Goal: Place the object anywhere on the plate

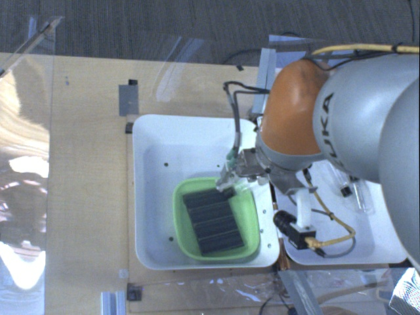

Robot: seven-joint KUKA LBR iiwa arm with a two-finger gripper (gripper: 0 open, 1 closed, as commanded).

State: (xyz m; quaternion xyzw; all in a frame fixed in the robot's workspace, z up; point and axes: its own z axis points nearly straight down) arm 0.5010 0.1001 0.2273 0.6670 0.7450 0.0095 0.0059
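Saw 2 shallow white plastic bins side by side on a pale wooden bench (pixel 85 176). Found, in the bin at the view's left (pixel 151 169), a lime-green square plastic plate with rounded corners (pixel 181 209), set toward that bin's near right corner. Noted a dark grey ribbed rectangular block (pixel 213 223) lying flat on the green plate, wholly inside its rim, long axis slanted from far left to near right. Spotted the 2-finger gripper (pixel 228 179) at the block's far end, over the plate's far edge; could not make out contact or a gap there. Could not judge the gripper's state, spread or pressed together, from this angle, nor any pinch on the block. Traced the grey arm (pixel 374 123) with its orange band (pixel 295 110) in from the view's right, across the far part of the bin at the view's right (pixel 374 248).
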